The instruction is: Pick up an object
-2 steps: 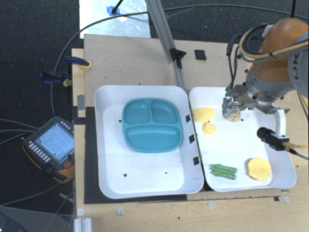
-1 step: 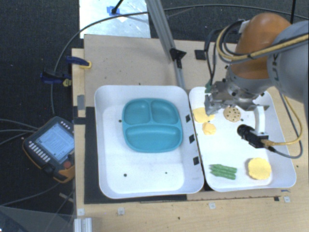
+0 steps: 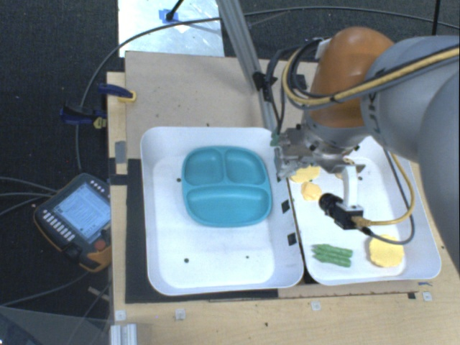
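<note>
My gripper (image 3: 314, 162) hangs low over the far left part of the right bin (image 3: 417, 264), beneath the orange wrist band. Two small yellow food pieces lie right under and in front of it: one (image 3: 306, 173) is partly covered by the gripper, the other (image 3: 311, 190) sits just nearer the camera. A bunch of green beans (image 3: 332, 254) rests near the bin's front edge, and a round yellow piece (image 3: 384, 253) lies to their right. The gripper body hides whatever is directly below it.
The left bin (image 3: 165, 257) holds a blue divided plate (image 3: 226, 187) in its far half. A black connector with a yellow cable (image 3: 339, 211) dangles over the right bin's middle. A metal pole (image 3: 241, 42) slants across the back, and a teach pendant (image 3: 75, 218) lies left of the bench.
</note>
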You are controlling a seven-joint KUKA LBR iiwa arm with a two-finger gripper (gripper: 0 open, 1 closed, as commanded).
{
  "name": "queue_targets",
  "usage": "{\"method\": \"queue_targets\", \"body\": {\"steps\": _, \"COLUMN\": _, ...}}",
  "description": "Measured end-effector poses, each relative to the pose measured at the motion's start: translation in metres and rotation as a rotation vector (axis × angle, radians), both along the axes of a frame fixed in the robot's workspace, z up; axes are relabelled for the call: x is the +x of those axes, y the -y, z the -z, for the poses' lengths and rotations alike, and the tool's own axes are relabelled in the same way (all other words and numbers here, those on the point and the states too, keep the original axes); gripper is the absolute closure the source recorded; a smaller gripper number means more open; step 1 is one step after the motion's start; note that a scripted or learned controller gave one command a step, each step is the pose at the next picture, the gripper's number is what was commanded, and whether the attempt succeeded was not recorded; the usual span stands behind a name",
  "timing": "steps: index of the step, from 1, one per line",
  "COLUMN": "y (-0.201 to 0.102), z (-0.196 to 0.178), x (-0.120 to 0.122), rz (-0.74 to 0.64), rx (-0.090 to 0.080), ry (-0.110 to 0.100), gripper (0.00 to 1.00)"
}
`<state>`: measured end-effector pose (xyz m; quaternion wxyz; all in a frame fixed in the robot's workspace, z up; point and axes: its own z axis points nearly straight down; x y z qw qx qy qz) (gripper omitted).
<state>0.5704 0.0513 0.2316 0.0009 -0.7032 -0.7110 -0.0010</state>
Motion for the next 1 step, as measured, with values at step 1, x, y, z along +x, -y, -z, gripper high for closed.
{"method": "queue_targets", "body": {"steps": 1, "y": -0.0509, "z": 0.0105, "x": -0.0066, "rz": 0.000, "rx": 0.000, "ry": -0.001, "gripper": 1.00}}
